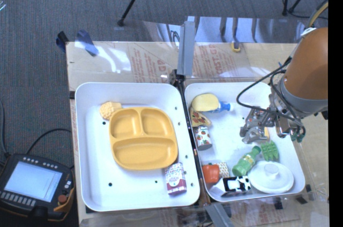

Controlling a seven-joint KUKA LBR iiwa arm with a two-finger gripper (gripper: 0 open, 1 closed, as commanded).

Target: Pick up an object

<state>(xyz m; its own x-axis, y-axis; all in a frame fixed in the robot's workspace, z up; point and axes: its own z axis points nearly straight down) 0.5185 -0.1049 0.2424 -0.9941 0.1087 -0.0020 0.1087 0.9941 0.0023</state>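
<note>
Left bin point(86, 140): yellow divided plate point(143, 137) at centre, small carton point(175, 178) by the near edge. Right bin point(236, 97): green bottle point(245, 163) toward its near right corner, white lid point(272, 176) beside it. Your tool point(256, 130) hovers just above the bottle; whether it is open or closed cannot be told. Step: approach. Next you need a descent centred on one item.

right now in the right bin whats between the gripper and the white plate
In the camera view, the green bottle and a green block lie between the gripper and the white plate, side by side on the bin floor.
</note>
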